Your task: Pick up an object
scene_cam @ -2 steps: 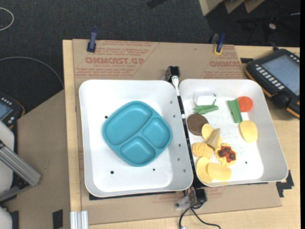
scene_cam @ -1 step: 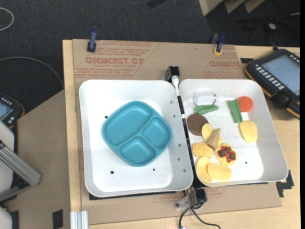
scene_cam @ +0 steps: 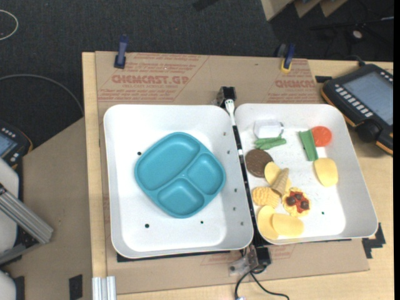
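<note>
White bins hold a blue tray and toy food; nothing is lifted yet; gripper state cannot be told; the whole pick remains.

Left shallow white plastic bin: smooth, slightly glossy. Right shallow white plastic bin: same finish. Teal three-compartment plastic tray: smooth, satin sheen. Brown printed cardboard sheet under the bins: matt, paper-faced. Yellow plastic toy food pieces: smooth, moulded. Ridged yellow waffle piece: textured surface. Dark floor covering: rough, matt, carpet-like.
</note>
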`<state>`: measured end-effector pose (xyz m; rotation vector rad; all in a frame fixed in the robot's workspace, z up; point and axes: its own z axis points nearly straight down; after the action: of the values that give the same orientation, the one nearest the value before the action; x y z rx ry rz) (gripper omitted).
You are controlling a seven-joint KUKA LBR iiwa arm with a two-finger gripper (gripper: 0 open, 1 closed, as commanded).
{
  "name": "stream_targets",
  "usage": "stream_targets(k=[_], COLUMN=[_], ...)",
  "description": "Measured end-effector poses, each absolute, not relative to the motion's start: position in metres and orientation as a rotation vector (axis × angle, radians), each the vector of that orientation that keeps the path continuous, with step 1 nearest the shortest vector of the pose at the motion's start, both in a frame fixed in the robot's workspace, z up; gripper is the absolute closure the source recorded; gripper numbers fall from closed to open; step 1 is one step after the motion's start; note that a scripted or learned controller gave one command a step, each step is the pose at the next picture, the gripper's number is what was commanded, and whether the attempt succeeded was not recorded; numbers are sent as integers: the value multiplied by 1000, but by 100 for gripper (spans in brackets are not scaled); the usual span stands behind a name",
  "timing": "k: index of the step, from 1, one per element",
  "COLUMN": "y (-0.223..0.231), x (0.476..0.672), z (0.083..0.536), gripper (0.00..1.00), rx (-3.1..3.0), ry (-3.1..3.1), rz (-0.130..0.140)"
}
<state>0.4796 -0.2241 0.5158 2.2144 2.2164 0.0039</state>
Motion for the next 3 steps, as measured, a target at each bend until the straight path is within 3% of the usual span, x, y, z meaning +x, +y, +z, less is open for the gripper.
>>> stream_targets(k=[1,2,3], y=[-224,-224,-224], x=[479,480,479], z=[481,528,487], gripper=[100,100,100], rx=[2224,2214,2223], ry=[2223,2216,2223], rz=[-3,4,-3])
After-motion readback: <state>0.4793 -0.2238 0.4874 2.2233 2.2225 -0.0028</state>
